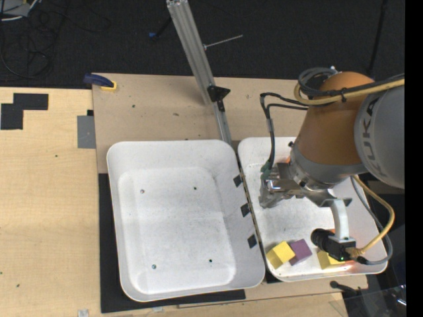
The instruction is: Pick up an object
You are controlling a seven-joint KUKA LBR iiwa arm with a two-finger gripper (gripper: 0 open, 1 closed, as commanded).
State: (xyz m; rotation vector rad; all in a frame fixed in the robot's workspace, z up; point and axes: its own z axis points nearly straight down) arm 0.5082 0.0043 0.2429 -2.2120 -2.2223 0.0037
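My arm hangs over the right bin (254, 152), its orange band and grey wrist covering most of the bin's far half. The gripper (269, 194) points down near the bin's left wall, above bare white floor. A yellow block (280, 254) and a purple block (300, 249) lie touching each other near the bin's front edge, below and to the right of the gripper. Another yellow piece (325, 261) lies further right, partly behind a black part on the arm's cable. Nothing shows between the gripper's fingers.
The left bin (172, 216) sits beside the right one, with black clips (243, 210) along the shared wall. A metal rail (195, 51) leans up from the back of the bench. Cables loop around the arm on the right.
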